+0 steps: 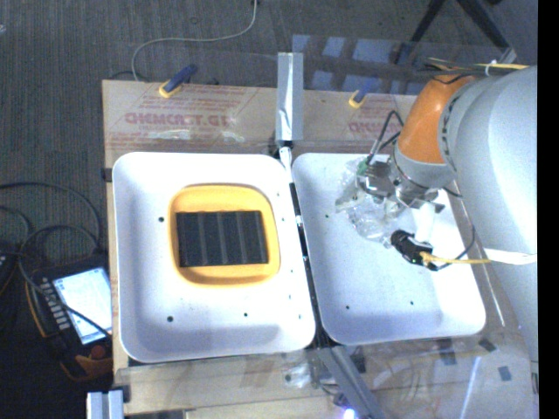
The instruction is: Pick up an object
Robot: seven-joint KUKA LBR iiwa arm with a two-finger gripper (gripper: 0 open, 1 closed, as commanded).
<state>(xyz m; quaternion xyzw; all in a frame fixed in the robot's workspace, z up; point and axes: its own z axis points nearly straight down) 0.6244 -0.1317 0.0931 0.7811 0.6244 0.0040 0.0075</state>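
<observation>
Gripper (371, 201) down in right bin (367, 308), over a clear crumpled object (365, 221); can't tell its grip state. Yellow tray (224, 236) in left bin (140, 260).

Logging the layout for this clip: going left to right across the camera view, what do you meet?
Tablet on the floor → left bin → yellow tray with dark slats → right bin → gripper → grey arm.
</observation>
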